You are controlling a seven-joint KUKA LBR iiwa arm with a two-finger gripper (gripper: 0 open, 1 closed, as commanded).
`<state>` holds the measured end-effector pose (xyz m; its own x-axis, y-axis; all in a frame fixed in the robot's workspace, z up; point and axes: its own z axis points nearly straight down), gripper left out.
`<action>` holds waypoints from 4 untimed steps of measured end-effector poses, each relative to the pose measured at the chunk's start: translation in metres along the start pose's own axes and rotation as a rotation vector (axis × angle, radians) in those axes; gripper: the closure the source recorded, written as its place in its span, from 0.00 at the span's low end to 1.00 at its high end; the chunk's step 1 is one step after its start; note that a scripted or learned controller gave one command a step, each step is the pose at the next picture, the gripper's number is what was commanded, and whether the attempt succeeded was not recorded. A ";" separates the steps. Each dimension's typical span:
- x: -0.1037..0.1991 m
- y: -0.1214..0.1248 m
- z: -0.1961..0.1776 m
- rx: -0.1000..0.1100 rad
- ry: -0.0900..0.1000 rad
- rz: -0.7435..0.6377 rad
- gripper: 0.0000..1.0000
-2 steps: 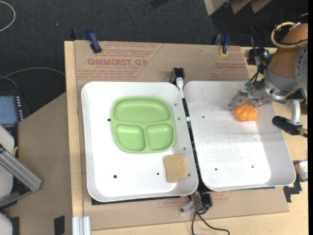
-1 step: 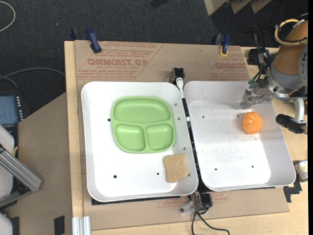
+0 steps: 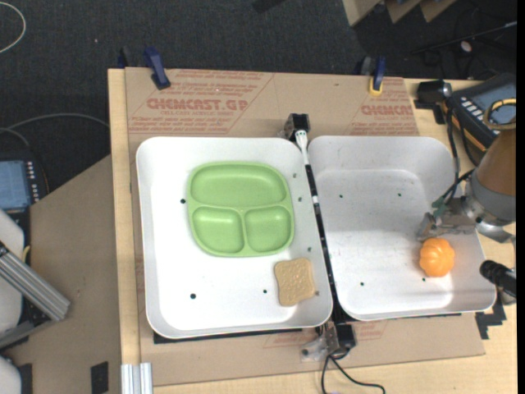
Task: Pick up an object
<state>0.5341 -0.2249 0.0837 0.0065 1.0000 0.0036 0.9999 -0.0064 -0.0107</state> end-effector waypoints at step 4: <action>0.280 0.098 -0.101 -0.007 0.000 -0.016 1.00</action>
<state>0.6350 0.0541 0.1844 -0.0095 0.9999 0.0041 0.9999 0.0096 -0.0034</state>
